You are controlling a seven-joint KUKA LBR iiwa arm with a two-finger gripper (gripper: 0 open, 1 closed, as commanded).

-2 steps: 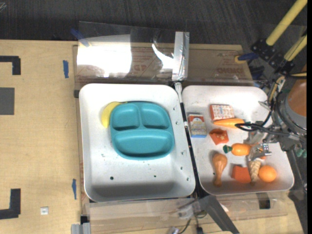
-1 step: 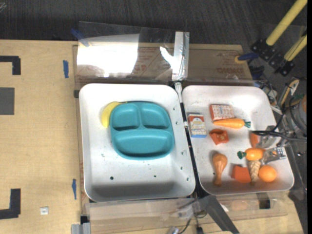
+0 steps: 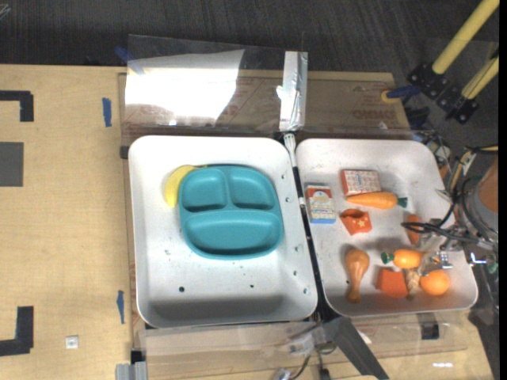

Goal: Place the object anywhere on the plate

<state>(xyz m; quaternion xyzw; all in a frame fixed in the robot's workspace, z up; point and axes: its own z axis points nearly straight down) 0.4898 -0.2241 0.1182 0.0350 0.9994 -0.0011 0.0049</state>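
On the left, the bare wooden bench (image 3: 63,212) carries strips of black and blue tape. The left white bin (image 3: 150,275) holds a teal divided plate (image 3: 230,212) with three compartments, lying flat near the middle of the bin. A yellow toy piece (image 3: 172,184) peeks out at the plate's upper left rim, touching it and partly hidden by it. Just beside this bin is the right bin (image 3: 396,153), which holds the toy food. A small blue-and-red carton (image 3: 320,204) stands near its left wall, and a red patterned box (image 3: 360,182) lies to the carton's right. A carrot (image 3: 372,201) lies just below the box, with an orange-red cube (image 3: 356,222) under the carrot. Lower down lies a brown drumstick (image 3: 356,269). To its right, an orange fruit with a green stem (image 3: 405,258), a red block (image 3: 392,282) and an orange ball (image 3: 435,282) are crowded close together. All of these toys sit well apart from the plate, and I cannot tell which one is the object meant. The gripper (image 3: 447,252) hangs over the right bin's right side, just above that cluster, amid dark cables. Whether it is parted, closed or gripping anything I cannot tell. The arm (image 3: 483,208) enters at the right edge.
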